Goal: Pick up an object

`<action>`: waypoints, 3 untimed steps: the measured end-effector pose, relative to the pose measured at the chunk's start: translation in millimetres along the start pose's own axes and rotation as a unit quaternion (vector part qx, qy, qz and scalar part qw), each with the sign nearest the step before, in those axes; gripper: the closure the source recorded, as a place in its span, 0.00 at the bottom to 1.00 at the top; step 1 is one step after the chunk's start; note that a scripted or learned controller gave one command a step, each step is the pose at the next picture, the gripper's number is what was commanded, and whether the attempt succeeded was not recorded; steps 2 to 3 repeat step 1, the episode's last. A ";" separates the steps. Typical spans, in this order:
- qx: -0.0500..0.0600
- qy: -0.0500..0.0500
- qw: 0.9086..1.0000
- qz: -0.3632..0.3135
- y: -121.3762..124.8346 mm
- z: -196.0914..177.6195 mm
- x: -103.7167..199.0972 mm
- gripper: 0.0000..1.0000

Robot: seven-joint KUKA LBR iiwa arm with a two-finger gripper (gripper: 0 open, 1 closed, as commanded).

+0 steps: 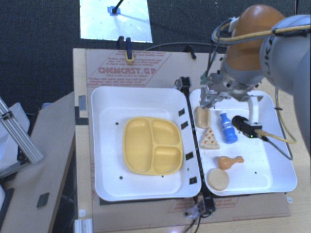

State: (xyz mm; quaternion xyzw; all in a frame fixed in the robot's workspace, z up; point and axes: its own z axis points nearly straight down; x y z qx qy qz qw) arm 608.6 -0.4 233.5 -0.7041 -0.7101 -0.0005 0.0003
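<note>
one arm (272, 38) bent over rt bin (279, 178), fingers (208, 99) above bread slice (202, 116), open/shut can't tell.

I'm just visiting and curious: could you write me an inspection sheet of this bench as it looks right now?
Surface: two white bins, left bin, right bin.
Job's things: bread piece, pizza slice, blue bottle, drumstick and round biscuit, all in the right bin.
Clutter: yellow divided plate in the left bin.
Grippers: gripper above the bread piece.
Cables: yellow cable crossing the right bin.
Surroundings: dark carpet.
</note>
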 end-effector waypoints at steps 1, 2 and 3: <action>0.000 0.001 1.000 0.000 -0.4 12.4 54.2 1.00; 0.000 0.001 1.000 0.000 -0.4 12.4 54.2 1.00; 0.000 0.001 1.000 0.000 -0.4 12.4 54.2 1.00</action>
